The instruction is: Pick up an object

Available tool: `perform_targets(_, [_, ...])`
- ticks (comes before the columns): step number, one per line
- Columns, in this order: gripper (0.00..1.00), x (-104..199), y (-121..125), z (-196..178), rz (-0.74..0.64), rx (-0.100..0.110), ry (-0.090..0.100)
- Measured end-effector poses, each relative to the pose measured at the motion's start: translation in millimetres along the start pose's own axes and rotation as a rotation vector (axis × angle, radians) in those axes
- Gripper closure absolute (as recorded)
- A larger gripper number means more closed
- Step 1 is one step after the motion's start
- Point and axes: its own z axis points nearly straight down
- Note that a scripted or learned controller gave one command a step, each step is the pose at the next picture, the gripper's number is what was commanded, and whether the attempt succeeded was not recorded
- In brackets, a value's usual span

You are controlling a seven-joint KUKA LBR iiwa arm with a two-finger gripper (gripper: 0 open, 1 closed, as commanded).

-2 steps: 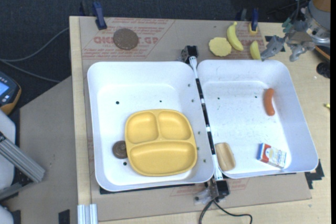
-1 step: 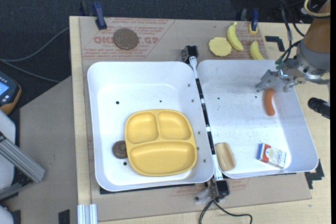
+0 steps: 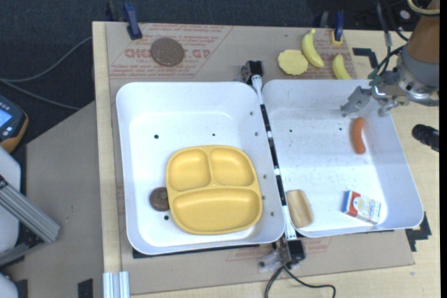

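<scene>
1. The gripper (image 3: 368,98) is hovering with fingers spread, holding nothing, just above the sausage (image 3: 358,135).
2. The smooth orange sausage is lying near the right bin's (image 3: 314,150) far rim, bare floor stretching leftward.

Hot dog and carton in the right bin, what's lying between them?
Nothing; the camera view shows bare white bin floor between the hot dog and the carton.

Orange-red sausage (image 3: 358,135) just below grey gripper (image 3: 368,98). Blue, white and red packet (image 3: 361,206) further below. Tan bread slice (image 3: 299,208) lower left. Yellow divided plate (image 3: 212,189), brown disc (image 3: 160,199) far left in white bin (image 3: 133,115). Yellow bananas (image 3: 313,49) above.
</scene>
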Motion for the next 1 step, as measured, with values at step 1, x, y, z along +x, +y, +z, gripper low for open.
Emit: perform_targets(1, [0.00, -8.6, -8.6, 75.9, -0.002, 0.004, 0.012])
